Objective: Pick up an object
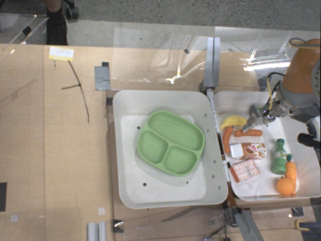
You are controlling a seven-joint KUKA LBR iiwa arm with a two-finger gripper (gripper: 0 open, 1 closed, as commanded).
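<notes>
My gripper (pixel 255 117) hangs low over the back of the right bin (pixel 301 197), reaching in from the right under the orange-banded wrist. Its tip is just above and right of a yellow banana (pixel 232 121) and directly behind a red sausage (pixel 248 132) lying crosswise. An orange sausage (pixel 227 140) lies lengthwise at the bin's left wall. Nearer the front sit a brown and white carton (pixel 250 150), a pink box (pixel 245 170), a green bottle (pixel 279 157) and an orange carrot-like toy (pixel 287 181). I see nothing lifted off the bin floor.
The left bin (pixel 125 185) holds a light green divided plate (pixel 171 143). A grey post (pixel 212 64) stands behind the wall between the two bins. Bare wooden bench stretches to the left, with a black wire (pixel 80 92) lying on it.
</notes>
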